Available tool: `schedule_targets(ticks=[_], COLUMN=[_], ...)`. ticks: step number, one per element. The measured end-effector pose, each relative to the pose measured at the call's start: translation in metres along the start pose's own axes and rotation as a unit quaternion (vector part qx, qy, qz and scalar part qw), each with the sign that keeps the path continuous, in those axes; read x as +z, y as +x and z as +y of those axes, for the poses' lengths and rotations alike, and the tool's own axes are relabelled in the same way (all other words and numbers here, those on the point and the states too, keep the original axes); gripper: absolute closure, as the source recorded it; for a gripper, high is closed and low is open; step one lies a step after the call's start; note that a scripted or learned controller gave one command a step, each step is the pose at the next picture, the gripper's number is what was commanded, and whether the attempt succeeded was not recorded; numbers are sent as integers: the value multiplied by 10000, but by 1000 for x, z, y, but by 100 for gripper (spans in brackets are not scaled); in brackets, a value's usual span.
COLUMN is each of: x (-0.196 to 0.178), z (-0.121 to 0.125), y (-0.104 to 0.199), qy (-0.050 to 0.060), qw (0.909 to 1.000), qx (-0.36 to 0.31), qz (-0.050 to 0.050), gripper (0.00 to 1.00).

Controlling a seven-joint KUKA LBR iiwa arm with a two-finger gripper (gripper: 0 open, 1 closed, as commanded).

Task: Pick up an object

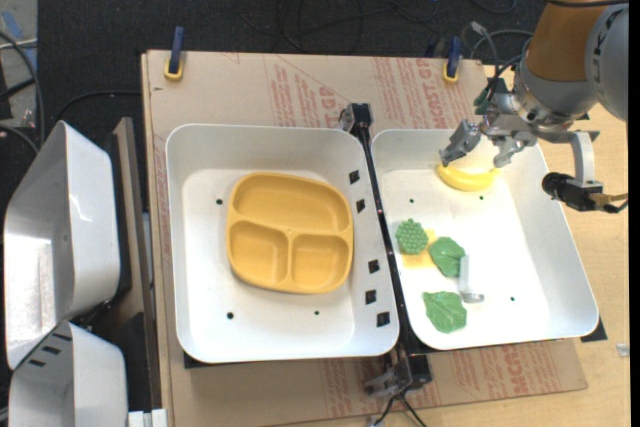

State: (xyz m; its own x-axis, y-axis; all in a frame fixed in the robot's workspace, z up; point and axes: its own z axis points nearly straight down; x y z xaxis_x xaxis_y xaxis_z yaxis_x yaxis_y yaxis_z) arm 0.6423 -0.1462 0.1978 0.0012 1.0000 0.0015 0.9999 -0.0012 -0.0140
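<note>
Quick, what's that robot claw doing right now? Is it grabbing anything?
Gripper: jaws open, spread on either side of the yellow object at the back of the right bin, not shut on it.

yellow divided tray [291, 233] lies in the left bin [190, 215].

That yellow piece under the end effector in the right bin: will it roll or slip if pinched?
The yellow piece looks rounded and smooth, likely plastic, so it may slip out sideways. Its curved shape suggests it could rock or slide rather than roll far. It lies near the right bin back wall, which may stop it. The end effector straddles it, fingers open.
</note>
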Motion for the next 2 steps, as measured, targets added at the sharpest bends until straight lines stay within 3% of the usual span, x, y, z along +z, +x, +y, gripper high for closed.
schedule_targets(ticks=[1, 2], x=[-9, 52], z=[3, 2], y=[0, 8], qy=[-70, -48], qw=[10000, 10000], qx=[-12, -25], qz=[-11, -6], gripper=[0, 0])
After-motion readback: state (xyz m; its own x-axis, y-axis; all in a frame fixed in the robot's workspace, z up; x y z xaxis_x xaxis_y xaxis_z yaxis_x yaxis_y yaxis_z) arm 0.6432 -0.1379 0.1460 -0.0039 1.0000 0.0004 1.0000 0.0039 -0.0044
